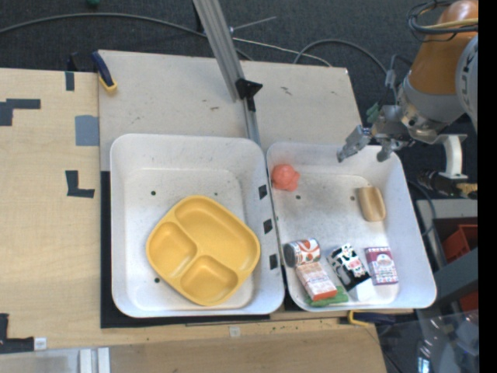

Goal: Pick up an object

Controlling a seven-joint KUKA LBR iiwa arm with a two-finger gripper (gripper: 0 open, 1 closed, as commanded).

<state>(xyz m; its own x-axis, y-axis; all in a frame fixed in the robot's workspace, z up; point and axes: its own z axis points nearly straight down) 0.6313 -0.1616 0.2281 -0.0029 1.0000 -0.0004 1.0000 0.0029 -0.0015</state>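
Observation:
My gripper (363, 151) hangs above the far right corner of the right bin (415, 231), fingers spread open with nothing between them. In that bin a pink-red ball (285, 177) lies near the far left corner. A tan bread-like piece (372, 203) rests just below the gripper, toward the right wall. Along the near edge stand a small orange-and-white can (304, 252), a red-and-white packet (317, 281), a black-and-white cow toy (349, 263) and a maroon carton (380, 266).
The left bin (132, 208) holds a yellow compartment tray (203, 249). A slanted metal pole (225, 45) runs down to the divider between the bins. Cables lie on the dark floor behind the bench.

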